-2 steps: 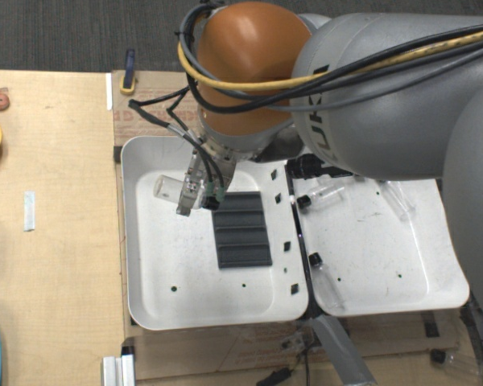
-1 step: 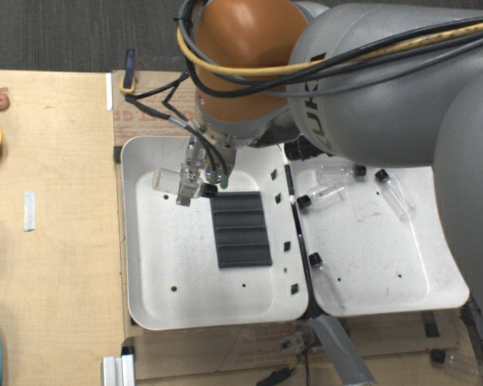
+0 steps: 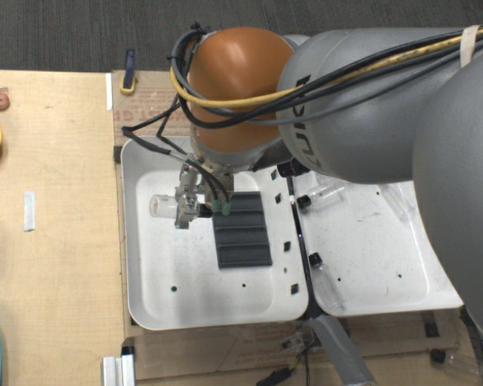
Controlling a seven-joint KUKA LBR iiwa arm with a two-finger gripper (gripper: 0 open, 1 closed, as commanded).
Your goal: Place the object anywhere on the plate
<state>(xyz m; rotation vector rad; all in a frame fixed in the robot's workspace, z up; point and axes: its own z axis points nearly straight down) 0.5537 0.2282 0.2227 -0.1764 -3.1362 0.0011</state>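
A black ribbed rectangular plate (image 3: 243,230) lies flat in the middle of the left bin (image 3: 145,296). A small clear plastic cup (image 3: 161,207) lies on its side on the bin floor, left of the plate. My gripper (image 3: 185,213) hangs below the orange wrist band, between the cup and the plate's left edge, right against the cup's right end. From this angle the arm hides how the jaws stand and whether they touch the cup.
The big grey arm covers the upper part of both bins. A second clear item (image 3: 328,193) lies in the right bin (image 3: 386,288) near the divider. Left of the bins is a wooden bench top (image 3: 56,240) with small bits on it.
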